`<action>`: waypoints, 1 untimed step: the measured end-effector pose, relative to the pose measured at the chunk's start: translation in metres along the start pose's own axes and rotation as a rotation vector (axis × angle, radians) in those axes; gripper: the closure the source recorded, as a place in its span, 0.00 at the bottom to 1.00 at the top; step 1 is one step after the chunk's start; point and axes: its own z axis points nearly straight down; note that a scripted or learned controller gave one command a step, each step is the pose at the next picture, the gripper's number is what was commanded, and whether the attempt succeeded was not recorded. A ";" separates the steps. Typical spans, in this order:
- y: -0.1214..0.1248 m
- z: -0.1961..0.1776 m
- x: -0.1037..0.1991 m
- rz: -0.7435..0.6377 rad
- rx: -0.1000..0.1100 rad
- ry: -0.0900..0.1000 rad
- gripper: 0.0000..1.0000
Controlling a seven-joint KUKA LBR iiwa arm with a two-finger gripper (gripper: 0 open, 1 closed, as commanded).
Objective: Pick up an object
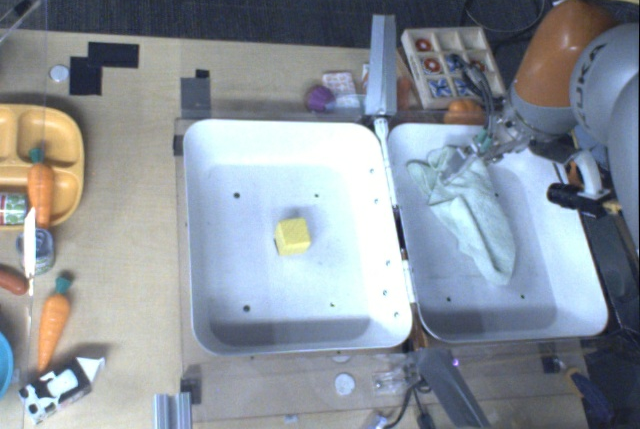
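fingers (pixel 478 153) pinching top edge of pale cloth (pixel 478 212), gripper (pixel 476 157) over right bin (pixel 570 312), upper part. cloth draped down onto bin floor, partly lifted. yellow block (pixel 293 236) mid left bin (pixel 215 217).

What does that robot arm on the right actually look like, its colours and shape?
The arm is bulky and rounded, with smooth grey casing and a glossy orange band above the wrist. It narrows to a small metallic tool with thin, pale parts. A black fitting juts from the grey body lower down.
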 end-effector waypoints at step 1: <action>0.011 0.008 0.040 0.001 -0.003 -0.021 0.00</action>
